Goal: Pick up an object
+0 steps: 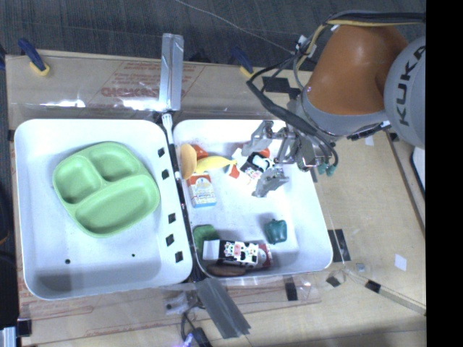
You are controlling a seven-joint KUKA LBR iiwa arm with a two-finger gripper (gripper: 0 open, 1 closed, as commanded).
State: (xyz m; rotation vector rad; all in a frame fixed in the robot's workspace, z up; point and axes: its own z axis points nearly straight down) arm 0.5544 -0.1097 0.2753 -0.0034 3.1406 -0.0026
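Small red, white and black object [252, 167] is sitting in the upper middle of the right white bin [307, 215], and the two-finger gripper [265, 159] is right over it. The fingers [269, 183] are spread wide, one above the object and one below it, so the object lies in the gap between them. Whether either finger touches it, I cannot tell. Nothing is clamped.

The grey arm with its orange band [351, 67] reaches in from the right, with cables looping around the wrist.

Just left of the object lies a yellow banana-shaped toy [210, 163], with an orange rounded piece [189, 155] beside it against the bin's left wall. Below those is a small red, white and blue carton [202, 191]. Well apart, lower in the bin, rests a teal cup-like piece [275, 230]. In the bottom left corner there is a dark green lump [204, 233], and next to it a black-and-white patterned box [236, 252] lies along the front wall.

Over in the left white bin [36, 266], a light green divided plastic plate [107, 187] lies flat.
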